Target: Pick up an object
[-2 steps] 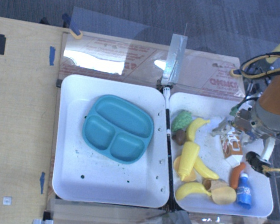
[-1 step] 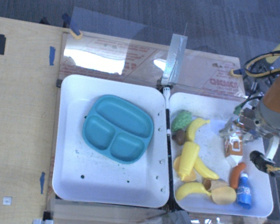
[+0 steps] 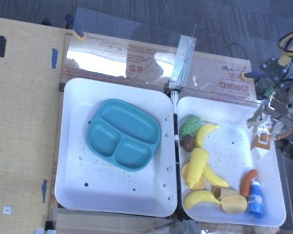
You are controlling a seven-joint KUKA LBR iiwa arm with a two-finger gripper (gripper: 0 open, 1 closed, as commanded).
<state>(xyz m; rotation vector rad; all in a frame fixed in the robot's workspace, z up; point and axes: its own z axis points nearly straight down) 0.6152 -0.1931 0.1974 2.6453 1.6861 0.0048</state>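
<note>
In the right bin [image 3: 279, 215], a loose heap of toy food is seen: a green leafy piece [image 3: 191, 125] and a brown piece [image 3: 187, 143] by the divider, yellow bananas [image 3: 205, 133] and a yellow bottle [image 3: 196, 167] mid-bin, a tan piece [image 3: 233, 203], an orange sausage [image 3: 247, 182] and a blue bottle [image 3: 256, 198] near the right wall. The scatter suggests dumping, so that any item may be chosen. In the left bin [image 3: 66, 178], a teal divided plate [image 3: 123, 135] is laid flat. At the right bin's upper right corner, the gripper [image 3: 262, 121] is poised above the rim, nothing visibly held; whether it is apart or together cannot be told.
</note>
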